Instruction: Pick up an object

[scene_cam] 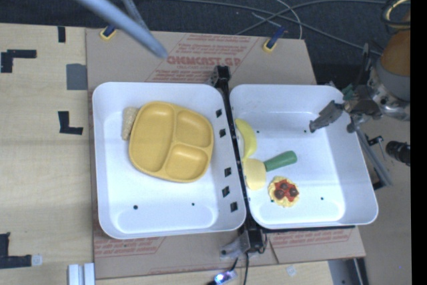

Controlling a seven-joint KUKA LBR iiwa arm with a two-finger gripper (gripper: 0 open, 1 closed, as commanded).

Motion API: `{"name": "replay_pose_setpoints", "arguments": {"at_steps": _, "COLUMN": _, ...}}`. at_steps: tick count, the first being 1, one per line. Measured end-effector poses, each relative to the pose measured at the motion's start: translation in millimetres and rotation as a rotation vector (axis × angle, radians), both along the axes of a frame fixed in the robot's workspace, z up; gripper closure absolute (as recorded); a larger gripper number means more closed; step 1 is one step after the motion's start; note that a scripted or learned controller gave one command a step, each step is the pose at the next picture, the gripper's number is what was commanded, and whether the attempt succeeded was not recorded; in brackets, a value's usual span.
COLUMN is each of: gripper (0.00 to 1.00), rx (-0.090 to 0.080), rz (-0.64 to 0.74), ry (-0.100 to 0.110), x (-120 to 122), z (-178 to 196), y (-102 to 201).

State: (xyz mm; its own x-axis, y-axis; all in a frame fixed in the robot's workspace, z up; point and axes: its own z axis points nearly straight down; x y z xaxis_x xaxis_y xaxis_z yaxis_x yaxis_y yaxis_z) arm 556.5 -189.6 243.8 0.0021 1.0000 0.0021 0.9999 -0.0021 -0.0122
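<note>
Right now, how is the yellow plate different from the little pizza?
The plate lies in the left bin; the pizza lies in the right bin. The plate is far bigger, with three compartments, and plain yellow; the pizza is small with red topping. Both lie flat.

Yellow divided plate (171,141): I see it flat, three compartments up, mid left bin, over a tan piece (128,122).
Yellow pieces (248,153): along right bin's left wall.
Green cylinder (280,160): lying, bin centre.
Red-topped piece (284,191): near front edge.
</note>
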Motion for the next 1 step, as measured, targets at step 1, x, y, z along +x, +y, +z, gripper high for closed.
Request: {"name": "replay_pose_setpoints", "arguments": {"at_steps": 1, "gripper": 0.00, "rx": -0.002, "rz": 0.003, "ry": -0.011, "x": 2.4, "z": 5.8, "y": 0.3}}
